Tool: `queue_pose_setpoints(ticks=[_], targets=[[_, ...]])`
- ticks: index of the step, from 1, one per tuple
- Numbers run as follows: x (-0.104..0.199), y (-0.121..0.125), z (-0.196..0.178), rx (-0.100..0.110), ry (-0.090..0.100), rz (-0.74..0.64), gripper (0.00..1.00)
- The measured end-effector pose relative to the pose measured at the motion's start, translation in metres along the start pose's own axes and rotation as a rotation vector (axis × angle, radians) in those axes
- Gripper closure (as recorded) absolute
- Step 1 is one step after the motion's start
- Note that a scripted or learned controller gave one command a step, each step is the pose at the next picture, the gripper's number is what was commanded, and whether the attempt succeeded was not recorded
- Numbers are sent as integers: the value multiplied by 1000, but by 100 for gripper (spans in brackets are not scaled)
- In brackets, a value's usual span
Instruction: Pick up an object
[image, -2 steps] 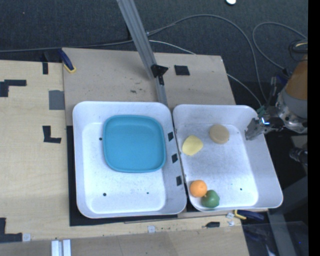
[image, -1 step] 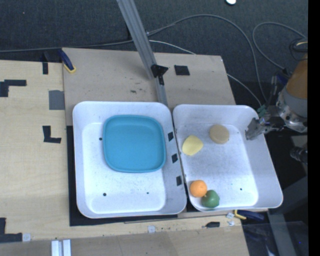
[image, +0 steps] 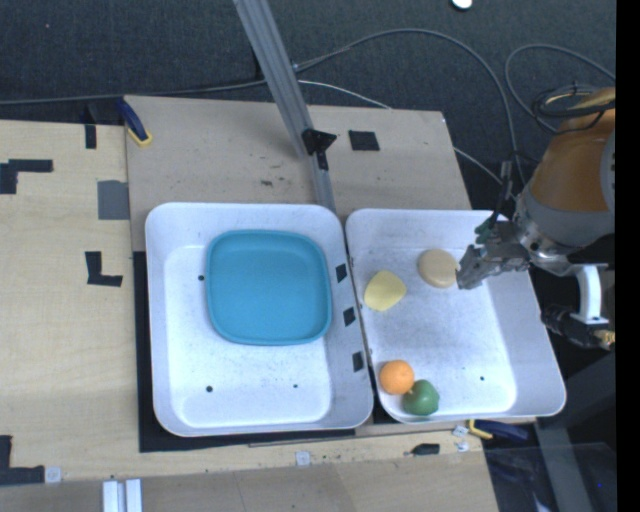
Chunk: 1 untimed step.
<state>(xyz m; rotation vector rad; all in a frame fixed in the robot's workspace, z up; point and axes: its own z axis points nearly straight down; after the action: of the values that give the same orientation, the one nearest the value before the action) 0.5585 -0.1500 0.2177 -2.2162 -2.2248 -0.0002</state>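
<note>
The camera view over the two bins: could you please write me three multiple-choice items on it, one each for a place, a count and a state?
1. Where does the square blue plastic plate lie?
A. left white bin
B. right white bin
C. on the bench

2. How many loose items lie in the right white bin?
A. two
B. four
C. six

3. What is the end effector doing?
A. carrying the round orange ball
B. carrying the plate
C. sitting beside the round beige item

Answers:
1 A, the plate rests inside the left white bin.
2 B: round beige item, pale yellow lump, round orange ball, green rounded item.
3 C, it sits at the beige item's right edge.
</note>
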Motion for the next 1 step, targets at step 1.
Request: queue_pose_setpoints(ticks=[1], targets=[[52, -2, 7, 0, 0, 0, 100]])
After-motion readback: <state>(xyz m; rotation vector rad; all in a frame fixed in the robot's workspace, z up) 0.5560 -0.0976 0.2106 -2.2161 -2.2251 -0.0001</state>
